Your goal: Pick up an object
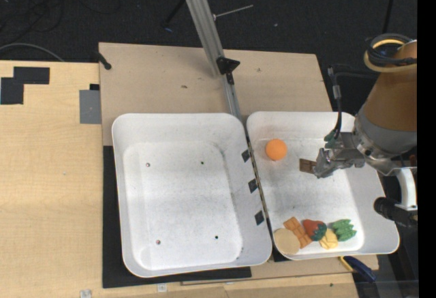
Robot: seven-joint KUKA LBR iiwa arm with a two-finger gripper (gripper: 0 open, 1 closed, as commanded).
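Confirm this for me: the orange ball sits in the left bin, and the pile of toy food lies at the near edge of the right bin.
Not quite. The camera view shows the orange ball in the right bin, near its far left corner, not in the left bin. The rest holds: the pile of toy food lies at the near edge of the right bin.

A slanted aluminium rail (204, 20) rises behind two white bins (180, 194).

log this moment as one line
arm: over right bin | gripper: right of orange ball | toy food: front of bin
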